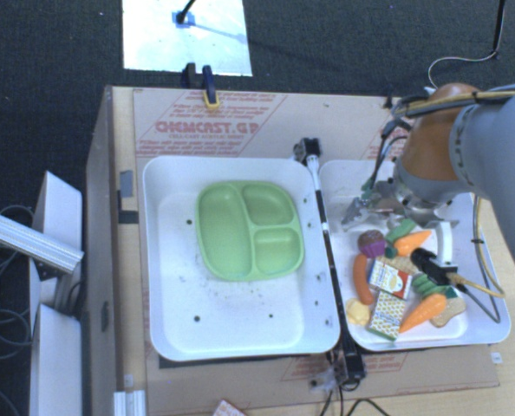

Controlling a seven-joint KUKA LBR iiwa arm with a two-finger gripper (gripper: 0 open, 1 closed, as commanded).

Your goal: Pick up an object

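My gripper (372,211) is down in the right bin (492,332), near its far left part, with the grey arm and orange band rising behind it to the right. Just below the gripper lies a purple toy vegetable (372,243). An orange carrot with a green top (411,241) lies right beside it. Further toward the front are an orange sausage-like piece (361,276), a small red-and-white carton (387,277), a green box (385,315), a second carrot (420,312) and a beige piece (449,312). Nothing is visibly between the fingers.
The left bin (166,319) holds a green divided plate (247,230). A black-and-white rail (320,215) runs between the bins. The toys crowd the front half of the right bin. Cardboard lies beyond both bins.
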